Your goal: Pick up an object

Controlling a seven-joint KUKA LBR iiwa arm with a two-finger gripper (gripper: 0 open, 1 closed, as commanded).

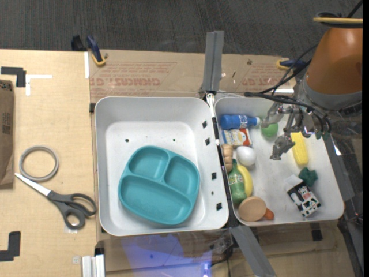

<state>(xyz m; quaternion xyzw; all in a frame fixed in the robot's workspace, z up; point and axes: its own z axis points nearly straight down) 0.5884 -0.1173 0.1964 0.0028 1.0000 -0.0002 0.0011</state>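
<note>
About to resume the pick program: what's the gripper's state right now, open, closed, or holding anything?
Gripper: open, nothing between its fingers; it hangs over the right bin, between the green ball and the yellow corn.

Single fixed camera above the bench [46, 97], looking down at a slant on both bins, left [109, 120] and right [328, 212].

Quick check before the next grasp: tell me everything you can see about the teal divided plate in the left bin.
The teal divided plate looks like smooth plastic, rounded-square, with three compartments: two smaller ones toward the top and one long one along the bottom. It lies flat, face up, turned slightly askew, on the floor of the left bin, toward its near side. Nothing sits in it.
</note>
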